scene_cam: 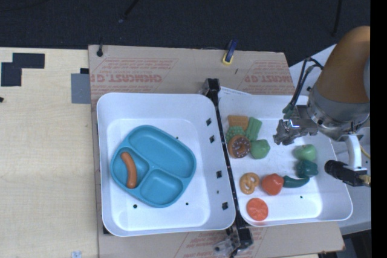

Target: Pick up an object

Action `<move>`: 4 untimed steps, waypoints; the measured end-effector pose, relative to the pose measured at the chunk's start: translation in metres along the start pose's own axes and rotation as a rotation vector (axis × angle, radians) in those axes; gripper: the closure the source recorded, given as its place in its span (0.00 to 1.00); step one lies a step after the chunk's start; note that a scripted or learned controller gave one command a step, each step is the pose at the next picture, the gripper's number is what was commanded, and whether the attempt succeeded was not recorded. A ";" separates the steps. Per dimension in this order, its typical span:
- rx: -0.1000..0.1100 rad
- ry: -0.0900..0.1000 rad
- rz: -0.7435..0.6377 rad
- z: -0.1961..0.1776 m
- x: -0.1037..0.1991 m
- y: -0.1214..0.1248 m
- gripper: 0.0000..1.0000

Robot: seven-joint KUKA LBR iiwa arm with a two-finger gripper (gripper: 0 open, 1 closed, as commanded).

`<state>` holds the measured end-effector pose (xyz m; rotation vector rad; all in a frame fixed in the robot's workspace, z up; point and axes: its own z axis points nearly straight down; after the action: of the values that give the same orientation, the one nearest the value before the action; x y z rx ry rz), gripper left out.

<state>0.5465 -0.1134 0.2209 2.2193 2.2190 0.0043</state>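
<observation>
The right bin holds several toy foods: an orange block, a green block, a chocolate donut, a green apple-like piece, a pretzel, a red tomato, a dark green pepper, a light green piece and an orange round fruit. My gripper hangs over the right bin's upper middle, right of the green blocks, with nothing seen between its fingers.
The left bin holds a blue divided plate with a toy hot dog in its left compartment. A black divider runs between the bins. The arm's grey body and orange band cover the right bin's far right side.
</observation>
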 end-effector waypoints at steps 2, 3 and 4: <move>0.010 0.003 -0.002 0.004 0.047 -0.030 1.00; 0.008 0.003 -0.004 -0.016 0.094 -0.058 1.00; 0.009 0.001 0.003 -0.008 0.096 -0.067 1.00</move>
<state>0.4800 -0.0176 0.2286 2.2278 2.2204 -0.0045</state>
